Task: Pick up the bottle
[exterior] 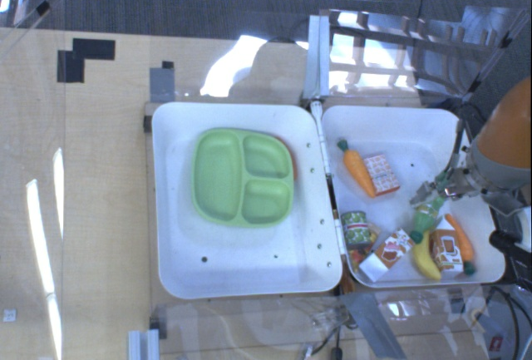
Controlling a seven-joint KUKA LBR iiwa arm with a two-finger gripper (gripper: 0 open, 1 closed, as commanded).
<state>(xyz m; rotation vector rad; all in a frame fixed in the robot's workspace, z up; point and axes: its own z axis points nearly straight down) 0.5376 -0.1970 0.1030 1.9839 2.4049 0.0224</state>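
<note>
right bin point(391, 121): mixed toy groceries.
bottle point(425, 217): green, at about 4 o'clock in the bin, crowded by the banana point(426, 258) at its 6 o'clock.
gripper point(435, 192): directly above the bottle's cap, placed for a top-down grasp; how far it is open, and whether it has hold of anything, cannot be told.
left bin point(241, 271): holds a green divided plate point(243, 177).

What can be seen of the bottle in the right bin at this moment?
The bottle is small, green and looks like plastic; its cap end is hidden under the claw, which sits right over it. It lies in the right bin, toward that bin's right side, tilted rather than plainly upright. A banana lies just below it and a carrot beside it. Whether the claw touches it is unclear.
</note>
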